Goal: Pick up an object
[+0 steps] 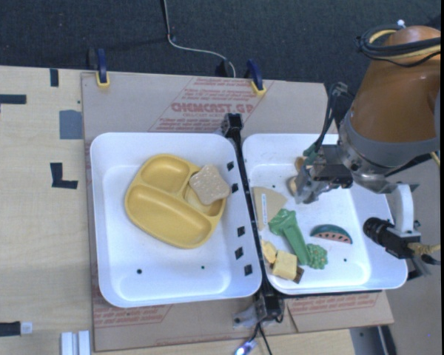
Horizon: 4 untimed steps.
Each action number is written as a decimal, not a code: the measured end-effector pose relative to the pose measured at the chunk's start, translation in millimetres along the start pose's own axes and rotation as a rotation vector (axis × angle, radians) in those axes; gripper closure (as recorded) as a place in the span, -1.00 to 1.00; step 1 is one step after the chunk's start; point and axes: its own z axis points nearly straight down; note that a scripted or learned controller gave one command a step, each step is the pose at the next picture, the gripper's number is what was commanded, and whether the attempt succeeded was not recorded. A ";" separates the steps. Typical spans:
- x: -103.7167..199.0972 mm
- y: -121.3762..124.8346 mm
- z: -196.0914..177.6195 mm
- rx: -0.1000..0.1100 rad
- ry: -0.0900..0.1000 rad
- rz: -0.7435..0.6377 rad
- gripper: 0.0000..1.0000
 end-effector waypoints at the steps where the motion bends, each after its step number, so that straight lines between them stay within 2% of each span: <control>1: -4.3 1.1 -12.3 -0.004 -0.003 0.005 1.00; 2: -4.2 1.3 -20.5 0.001 -0.003 0.004 1.00; 3: -4.2 1.1 -20.0 0.002 -0.003 0.004 -1.00; 4: 44.8 1.1 -105.3 -0.018 -0.001 0.001 -1.00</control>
